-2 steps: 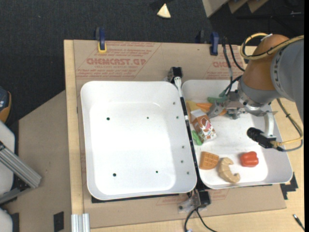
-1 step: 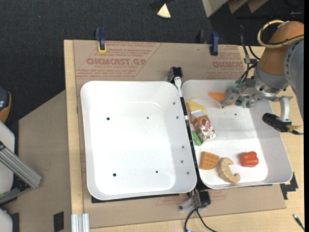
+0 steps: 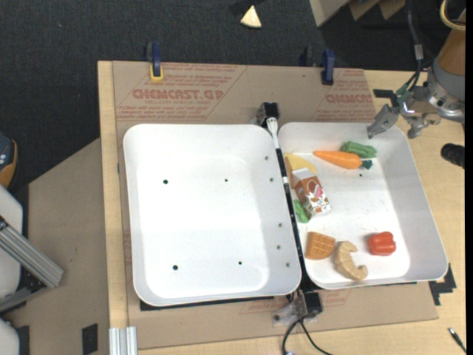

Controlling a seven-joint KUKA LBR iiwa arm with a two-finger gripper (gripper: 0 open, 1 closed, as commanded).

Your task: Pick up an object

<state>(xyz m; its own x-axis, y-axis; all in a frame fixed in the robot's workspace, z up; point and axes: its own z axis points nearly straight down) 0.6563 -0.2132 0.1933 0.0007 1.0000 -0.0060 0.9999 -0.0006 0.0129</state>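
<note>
From the overhead camera, most of the arm (image 3: 452, 65) is cut off at the right edge, with just its wrist and gripper (image 3: 399, 121) reaching in. The two fingers stand apart with nothing between them, poised over the far rim of the right bin (image 3: 425, 220). Inside that bin, a carrot (image 3: 338, 158) lies just below the gripper, its green top partly tucked behind the orange body. Toward the divider from the carrot, a small carton (image 3: 311, 194) covers part of a yellow piece and a green piece too hidden to name. Nearer the camera sit a waffle (image 3: 320, 245), a croissant (image 3: 349, 262) and a red pepper (image 3: 381, 243), with bare white floor between them and the carrot. The left bin (image 3: 148, 198) adjoins across the divider. Both rest on a cardboard sheet (image 3: 222, 87) clamped to the bench, dark carpet beyond.
</note>
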